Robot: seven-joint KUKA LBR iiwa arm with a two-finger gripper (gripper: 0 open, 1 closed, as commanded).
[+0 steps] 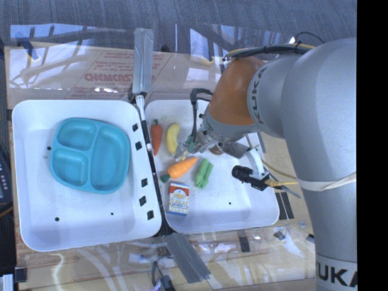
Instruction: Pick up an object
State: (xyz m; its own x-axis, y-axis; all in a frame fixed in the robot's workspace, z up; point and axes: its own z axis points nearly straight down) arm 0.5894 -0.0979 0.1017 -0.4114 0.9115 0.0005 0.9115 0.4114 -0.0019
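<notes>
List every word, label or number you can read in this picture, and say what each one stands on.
"KUKA" on the grey arm, at its lower part.
"CHEMCAST", red print on the brown sheet behind the bins; the smaller lines around it are too blurred to read.
The small carton in the right bin carries print too small to read.

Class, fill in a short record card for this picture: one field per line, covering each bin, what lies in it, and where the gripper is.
left bin: holds a blue divided plate
right bin: holds two carrots, a banana, a green vegetable, a small carton
gripper: low over the right bin, beside the banana
gripper state: cannot tell
</notes>
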